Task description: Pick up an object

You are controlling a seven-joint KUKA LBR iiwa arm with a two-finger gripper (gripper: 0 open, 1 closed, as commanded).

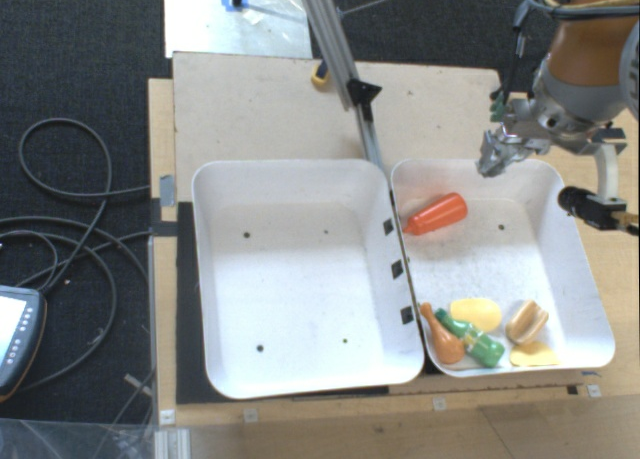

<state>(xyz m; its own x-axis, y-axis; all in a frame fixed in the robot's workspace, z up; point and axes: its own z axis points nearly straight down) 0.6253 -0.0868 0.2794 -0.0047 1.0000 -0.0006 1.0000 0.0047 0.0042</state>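
- the arm comes in from three o'clock, and its gripper (pixel 497 159) hangs over the far rim of the right bin (pixel 575 247), at about one o'clock of that bin.
- nothing sits between the fingers, and from where i stand i cannot tell whether they are spread or pinched together; they point down and blur into the metal of the wrist.
- the thing nearest the gripper is an orange carrot-shaped piece (pixel 437 214), lying on its side by itself at about eleven o'clock in the right bin, close to the wall shared with the left bin (pixel 290 277). it lies apart from the gripper, down and toward nine o'clock from it.
- the other toys are bunched at about six o'clock of the right bin: a small orange piece (pixel 442 339), a green piece (pixel 476 343), a yellow piece (pixel 476 313), a bread-like roll (pixel 527 321) and a flat yellow slice (pixel 533 355). the orange and green ones touch, which i'd guess makes them harder to take cleanly.
- the carrot, lying alone with bare floor around it, looks like the easier pick; the wall beside it could crowd one finger.
- i judge the pick has not started: the gripper is high, off to the side and carrying nothing.
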